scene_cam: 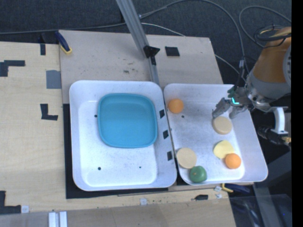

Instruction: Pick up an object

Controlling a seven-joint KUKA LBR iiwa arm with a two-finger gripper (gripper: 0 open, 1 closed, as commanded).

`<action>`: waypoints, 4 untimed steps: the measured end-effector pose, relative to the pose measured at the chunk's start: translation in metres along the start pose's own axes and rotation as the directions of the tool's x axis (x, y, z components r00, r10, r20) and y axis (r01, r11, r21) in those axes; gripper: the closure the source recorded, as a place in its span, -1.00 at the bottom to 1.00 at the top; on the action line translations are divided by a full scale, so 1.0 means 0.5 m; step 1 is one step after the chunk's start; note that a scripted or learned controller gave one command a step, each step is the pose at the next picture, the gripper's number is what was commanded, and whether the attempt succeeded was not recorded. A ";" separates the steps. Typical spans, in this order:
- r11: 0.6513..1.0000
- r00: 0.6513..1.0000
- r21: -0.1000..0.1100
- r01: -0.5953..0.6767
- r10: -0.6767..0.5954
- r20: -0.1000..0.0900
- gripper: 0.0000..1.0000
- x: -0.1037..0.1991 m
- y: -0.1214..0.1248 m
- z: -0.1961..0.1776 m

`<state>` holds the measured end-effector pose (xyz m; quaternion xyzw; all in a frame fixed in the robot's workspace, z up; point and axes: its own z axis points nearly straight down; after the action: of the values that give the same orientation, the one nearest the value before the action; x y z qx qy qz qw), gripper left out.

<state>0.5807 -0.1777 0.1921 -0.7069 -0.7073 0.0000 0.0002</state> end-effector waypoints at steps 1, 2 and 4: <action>1.000 1.000 0.000 0.000 0.000 0.000 -1.00 0.000 0.000 0.000; 1.000 1.000 0.005 -0.001 0.001 -0.001 -1.00 -0.017 -0.012 0.108; 1.000 1.000 -0.008 -0.001 0.001 0.004 1.00 -0.020 -0.008 0.179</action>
<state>0.5767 -0.1876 0.1028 -0.7071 -0.7071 -0.0012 -0.0041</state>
